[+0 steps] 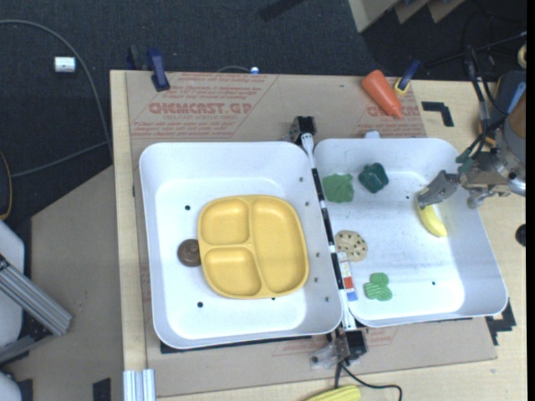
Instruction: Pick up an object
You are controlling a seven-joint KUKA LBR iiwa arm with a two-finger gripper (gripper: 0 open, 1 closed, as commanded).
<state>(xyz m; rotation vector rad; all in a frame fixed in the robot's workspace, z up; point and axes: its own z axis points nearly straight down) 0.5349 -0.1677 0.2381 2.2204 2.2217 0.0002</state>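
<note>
The table [84, 249] carries two white bins: the left bin [159, 224] has a yellow divided plate [251, 246], the right bin [476, 257] small toys. The pincer [447, 189] hangs at the right bin's far side, just above a yellow banana [432, 221]; I can't tell whether it is spread or pressed together. I'd say it should centre over the banana, straddle its narrow width, then descend squarely before pinching.
</note>
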